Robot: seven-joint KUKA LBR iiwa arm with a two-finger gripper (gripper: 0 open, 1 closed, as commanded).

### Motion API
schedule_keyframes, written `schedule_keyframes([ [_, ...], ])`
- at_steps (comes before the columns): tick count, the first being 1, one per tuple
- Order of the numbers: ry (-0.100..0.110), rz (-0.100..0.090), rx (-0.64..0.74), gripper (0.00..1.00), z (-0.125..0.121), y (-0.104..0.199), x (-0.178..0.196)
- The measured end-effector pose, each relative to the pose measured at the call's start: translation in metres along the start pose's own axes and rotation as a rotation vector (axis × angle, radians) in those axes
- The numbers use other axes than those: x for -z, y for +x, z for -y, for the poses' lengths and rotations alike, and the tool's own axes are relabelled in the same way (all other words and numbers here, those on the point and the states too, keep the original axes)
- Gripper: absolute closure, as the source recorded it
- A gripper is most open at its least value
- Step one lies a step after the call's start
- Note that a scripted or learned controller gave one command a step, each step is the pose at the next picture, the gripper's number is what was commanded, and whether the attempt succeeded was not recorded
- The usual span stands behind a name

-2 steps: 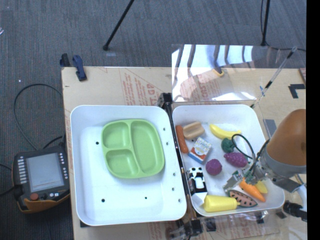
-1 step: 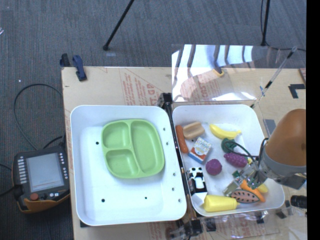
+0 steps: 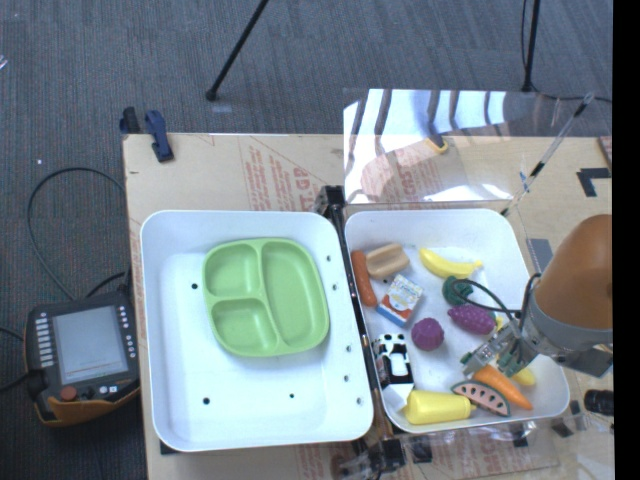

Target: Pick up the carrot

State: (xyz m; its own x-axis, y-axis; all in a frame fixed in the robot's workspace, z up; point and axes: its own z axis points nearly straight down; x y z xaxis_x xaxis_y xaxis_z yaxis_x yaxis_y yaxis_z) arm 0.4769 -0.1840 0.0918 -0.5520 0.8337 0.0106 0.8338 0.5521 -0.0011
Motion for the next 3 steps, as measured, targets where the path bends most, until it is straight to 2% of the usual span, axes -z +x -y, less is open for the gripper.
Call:
schedule_keyframes([
  [2, -0.002, -0.006, -0.024, 1.0, 0.001, -0.003, 0.014],
  [3, 0.001, 0.005, -0.287, 1.0, -0.028, 0.043, 0.04],
])
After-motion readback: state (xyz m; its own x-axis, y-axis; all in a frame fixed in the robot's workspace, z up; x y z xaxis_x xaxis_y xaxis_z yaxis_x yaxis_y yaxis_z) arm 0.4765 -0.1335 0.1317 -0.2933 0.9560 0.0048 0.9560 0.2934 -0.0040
